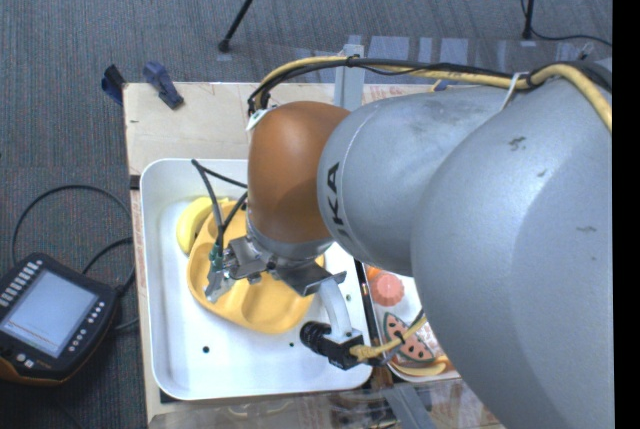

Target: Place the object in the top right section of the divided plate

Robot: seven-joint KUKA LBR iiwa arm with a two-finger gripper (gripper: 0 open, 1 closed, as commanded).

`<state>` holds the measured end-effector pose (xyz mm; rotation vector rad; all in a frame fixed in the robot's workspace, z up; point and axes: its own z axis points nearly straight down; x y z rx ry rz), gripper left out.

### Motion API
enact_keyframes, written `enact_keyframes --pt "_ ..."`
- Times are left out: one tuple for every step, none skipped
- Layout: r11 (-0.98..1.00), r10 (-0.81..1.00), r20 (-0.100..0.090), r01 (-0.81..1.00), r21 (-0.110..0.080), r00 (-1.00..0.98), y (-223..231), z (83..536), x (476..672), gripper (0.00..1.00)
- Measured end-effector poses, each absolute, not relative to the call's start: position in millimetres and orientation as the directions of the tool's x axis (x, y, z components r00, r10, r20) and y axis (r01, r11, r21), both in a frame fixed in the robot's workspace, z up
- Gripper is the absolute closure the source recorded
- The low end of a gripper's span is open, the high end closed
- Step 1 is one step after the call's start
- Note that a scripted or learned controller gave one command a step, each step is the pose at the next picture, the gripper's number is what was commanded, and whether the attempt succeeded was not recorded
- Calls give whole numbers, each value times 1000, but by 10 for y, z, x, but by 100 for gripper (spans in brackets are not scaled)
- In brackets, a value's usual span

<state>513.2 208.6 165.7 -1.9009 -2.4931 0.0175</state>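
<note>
One arm, grey with orange band [290, 167], reaches over the left of two white bins [160, 317]. One yellow divided plate [262, 307] lies in that bin, largely covered by the wrist. The pincer [222, 269] sits low over the plate's left part; whether its fingers are apart or together cannot be told. One yellow banana-like object [192, 223] rests at the plate's upper-left edge. The right bin holds one orange item [386, 289] and one watermelon slice [412, 342]. One teach pendant [50, 315] lies on the floor, left of the worktop [180, 129].
</note>
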Motion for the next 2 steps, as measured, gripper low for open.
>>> enact_keyframes --pt "621 784 0 784 1 -621 2355 2253 5508 0" --pt "444 896 -1 896 19 -444 2225 1077 5103 0"
